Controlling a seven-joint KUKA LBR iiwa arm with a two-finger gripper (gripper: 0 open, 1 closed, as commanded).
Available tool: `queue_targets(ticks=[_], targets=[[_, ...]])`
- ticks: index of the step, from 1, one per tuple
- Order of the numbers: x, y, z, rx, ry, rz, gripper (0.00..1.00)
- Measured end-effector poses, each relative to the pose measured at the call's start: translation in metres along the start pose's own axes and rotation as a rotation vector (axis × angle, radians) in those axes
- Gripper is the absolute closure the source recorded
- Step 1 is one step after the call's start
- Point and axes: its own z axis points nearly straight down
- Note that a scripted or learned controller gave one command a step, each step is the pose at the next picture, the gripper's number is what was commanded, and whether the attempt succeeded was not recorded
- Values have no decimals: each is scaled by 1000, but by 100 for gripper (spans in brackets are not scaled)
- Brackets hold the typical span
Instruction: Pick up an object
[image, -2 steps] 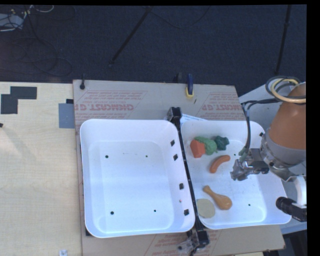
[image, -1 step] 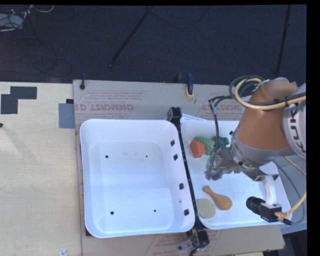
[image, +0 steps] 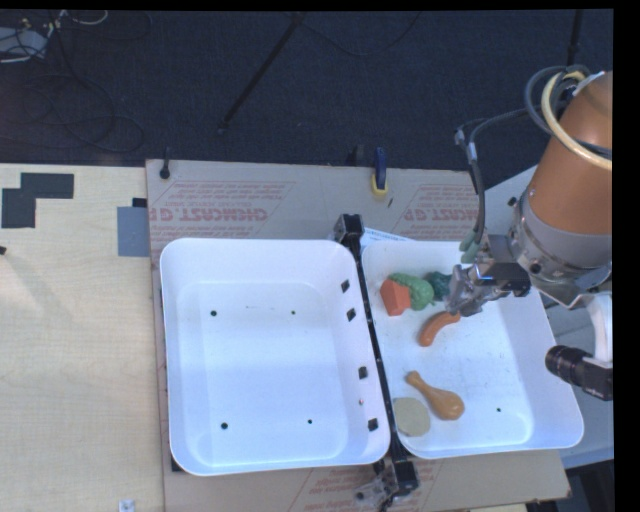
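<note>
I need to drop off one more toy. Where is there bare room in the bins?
The left bin has bare floor wall to wall. In the right bin, floor is bare between the orange club and the right wall. Its far end, around the gripper, is crowded.

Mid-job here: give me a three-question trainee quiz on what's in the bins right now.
1. True or false: the gripper is over the right bin.
2. Which item lies closest to the gripper: A) pale disc, B) orange curved piece, C) tan drumstick shape?
3. What colour is the block beside the green item?

Key: 1 true; 2 B; 3 orange-red.
</note>
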Motion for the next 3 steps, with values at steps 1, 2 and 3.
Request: queue_targets(ticks=[1,2,3], targets=[[27,16,20,15,-1,0,100],[58,59,38,13,-1,0,100],[71,23,48,18,-1,1,100]])
